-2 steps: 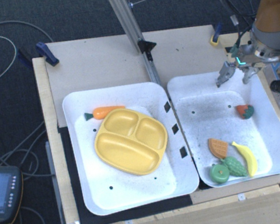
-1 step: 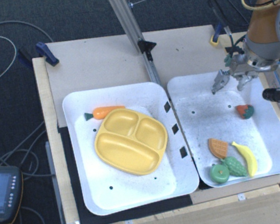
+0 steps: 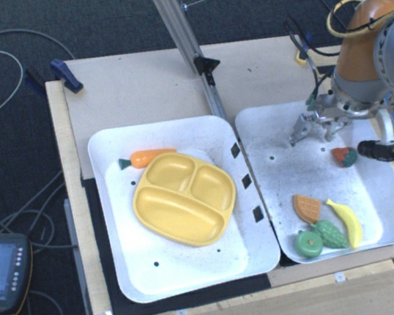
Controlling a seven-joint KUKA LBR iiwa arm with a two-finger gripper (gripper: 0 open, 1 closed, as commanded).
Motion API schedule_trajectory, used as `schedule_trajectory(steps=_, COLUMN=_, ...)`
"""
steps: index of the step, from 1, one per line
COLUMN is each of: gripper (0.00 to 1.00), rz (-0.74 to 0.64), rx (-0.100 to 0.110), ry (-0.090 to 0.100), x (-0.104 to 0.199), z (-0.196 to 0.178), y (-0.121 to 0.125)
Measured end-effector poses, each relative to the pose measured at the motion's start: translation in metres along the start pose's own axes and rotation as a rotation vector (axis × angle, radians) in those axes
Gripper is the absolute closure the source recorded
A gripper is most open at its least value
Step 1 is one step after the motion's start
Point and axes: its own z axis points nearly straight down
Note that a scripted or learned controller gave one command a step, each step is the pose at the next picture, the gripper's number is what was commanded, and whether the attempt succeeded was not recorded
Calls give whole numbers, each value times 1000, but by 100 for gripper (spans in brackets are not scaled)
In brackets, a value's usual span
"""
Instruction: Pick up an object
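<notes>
Camera view: the gripper (image 3: 316, 127) hung over the upper part of the right bin (image 3: 281, 199), not yet on any object.

Its jaws stood apart with nothing between them, above bare bin floor. The nearest object, a small red-and-green piece (image 3: 344, 156), lay just to the lower right of the jaws; the orange wedge (image 3: 309, 207), banana (image 3: 347, 220), green cluster (image 3: 331, 233) and green round fruit (image 3: 309, 243) sat well apart, at the lower right of the frame. A good pick likely meant centring over the red-and-green piece, then descending straight before closing.
</notes>
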Motion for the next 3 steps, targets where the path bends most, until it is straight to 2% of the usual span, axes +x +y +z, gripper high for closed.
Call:
schedule_trajectory(steps=1, gripper=100, rz=-1, rx=-8, ry=-3, x=0, z=-16, y=2)
schedule_trajectory(steps=3, gripper=100, rz=0, rx=-16, ry=-4, x=-7, z=-134, y=4)
